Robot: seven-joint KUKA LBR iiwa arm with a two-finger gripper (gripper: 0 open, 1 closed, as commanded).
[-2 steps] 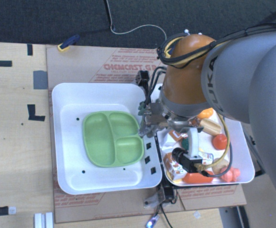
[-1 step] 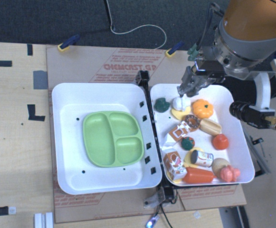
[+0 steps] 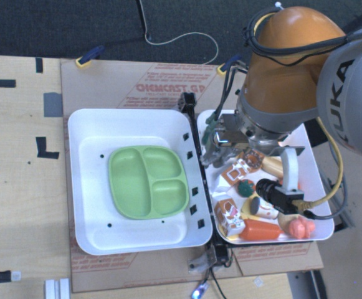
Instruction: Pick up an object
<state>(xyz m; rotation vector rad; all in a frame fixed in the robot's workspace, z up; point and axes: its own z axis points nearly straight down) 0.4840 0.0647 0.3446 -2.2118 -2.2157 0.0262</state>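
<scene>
The arm hangs over the right bin (image 3: 314,161), and its gripper (image 3: 213,143) sits low at the bin's left side, near the divider. Whether anything is between its fingers cannot be seen. Several toy foods lie in the right bin: a patterned orange-and-white packet (image 3: 235,172) just right of the gripper, a second such packet (image 3: 229,215) at the front, an orange carrot (image 3: 261,230), a pink toy (image 3: 300,227), a small green ball (image 3: 247,188) and a tan bread-like piece (image 3: 271,165). The arm's body hides the back half of this bin.
The left bin (image 3: 87,185) holds a green sectioned plate (image 3: 148,181) in its middle. A black divider with clips (image 3: 193,167) runs between the two bins. Cardboard (image 3: 162,89) lies under the bins, and a thin cable (image 3: 168,42) crosses the dark floor behind.
</scene>
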